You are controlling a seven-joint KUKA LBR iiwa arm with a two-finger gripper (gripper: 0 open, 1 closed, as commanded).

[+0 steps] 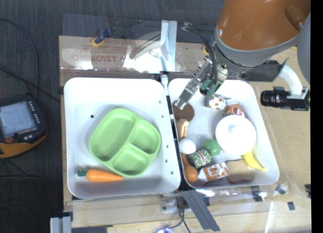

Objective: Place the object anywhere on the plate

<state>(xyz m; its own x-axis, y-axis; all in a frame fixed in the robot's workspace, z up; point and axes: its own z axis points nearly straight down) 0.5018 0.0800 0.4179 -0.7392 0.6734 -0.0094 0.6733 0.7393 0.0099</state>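
Two white bins sit side by side below me: the left bin (75, 126) holds the green plate (126, 140), which is divided into three sections, and a carrot (103, 176) lies just beside the plate's near edge. The right bin (262, 126) is crowded: a white bowl (235, 134), a banana (252, 160), a green can (204, 155), a white egg (187, 147) and a brown cookie (184, 112) among other small pieces I cannot name. My gripper (180, 101) hangs low at the far left corner of that bin, its tip touching or just above the cookie, so I judge that to be the object; it is in the right bin, not on the plate. Whether my grip is closed I cannot tell, and nothing visibly sits in it. The risks I judge: the flat cookie gives little to pinch, the bin divider (169, 126) is close enough to block me, and a slip could nudge the neighbours.
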